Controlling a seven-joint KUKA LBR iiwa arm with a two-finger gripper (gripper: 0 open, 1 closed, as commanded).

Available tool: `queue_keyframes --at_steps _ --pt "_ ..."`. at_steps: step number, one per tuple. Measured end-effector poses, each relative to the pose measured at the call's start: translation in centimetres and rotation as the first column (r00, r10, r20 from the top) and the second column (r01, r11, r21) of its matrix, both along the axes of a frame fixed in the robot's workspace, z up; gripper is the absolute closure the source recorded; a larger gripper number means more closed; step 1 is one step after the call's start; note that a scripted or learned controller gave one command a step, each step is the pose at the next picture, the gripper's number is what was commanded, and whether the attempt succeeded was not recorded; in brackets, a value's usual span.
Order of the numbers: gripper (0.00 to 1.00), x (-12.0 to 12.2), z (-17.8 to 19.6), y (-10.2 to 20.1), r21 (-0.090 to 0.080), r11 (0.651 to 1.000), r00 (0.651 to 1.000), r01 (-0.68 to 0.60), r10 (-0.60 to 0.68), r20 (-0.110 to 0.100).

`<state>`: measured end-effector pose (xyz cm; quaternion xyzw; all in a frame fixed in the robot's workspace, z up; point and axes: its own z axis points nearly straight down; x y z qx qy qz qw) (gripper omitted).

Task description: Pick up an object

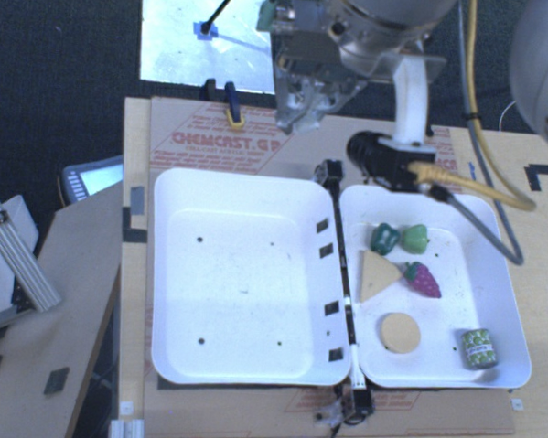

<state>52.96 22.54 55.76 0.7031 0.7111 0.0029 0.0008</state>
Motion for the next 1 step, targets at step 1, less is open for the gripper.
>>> queue_keyframes --at_steps 1 --pt "0.00 0.00 -0.03 -0.01 0.000 1.000 1.000 -0.001 0.001 -0.001"
